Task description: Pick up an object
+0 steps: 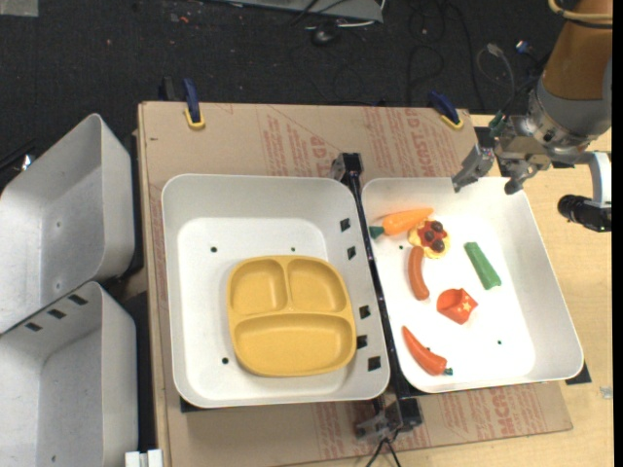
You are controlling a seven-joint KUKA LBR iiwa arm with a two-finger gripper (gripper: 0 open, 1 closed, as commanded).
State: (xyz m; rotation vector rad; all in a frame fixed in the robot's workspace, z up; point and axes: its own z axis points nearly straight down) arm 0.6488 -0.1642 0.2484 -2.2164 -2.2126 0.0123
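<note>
Two-finger gripper (494, 176) spread wide and holding nothing, poised over the far rim of the right-hand shallow white bin (545, 261), grey arm with orange band (582, 37) reaching in from the right.

Nearest below: small orange plastic carrot (404, 221), long axis roughly left to right, pointed tip toward the right. Just beside, a yellow toy piece with dark red berries (431, 238). Further in: green rectangular stick (482, 265), long axis slanting from upper left to lower right; reddish-brown toy sausage (419, 272), lying near-vertical in the view; red toy pepper chunk (457, 305); red chilli (424, 352) near the front edge, angled down to the right.

Likely light, stiff, smooth plastic, so prone to slipping. Best taken across the narrow width at mid-length, fingers square to the long axis. Green stick a fair candidate: flat sides, well apart from neighbours.

Beyond, in the left white bin (195, 261), a yellow compartmented tray (290, 314).
</note>
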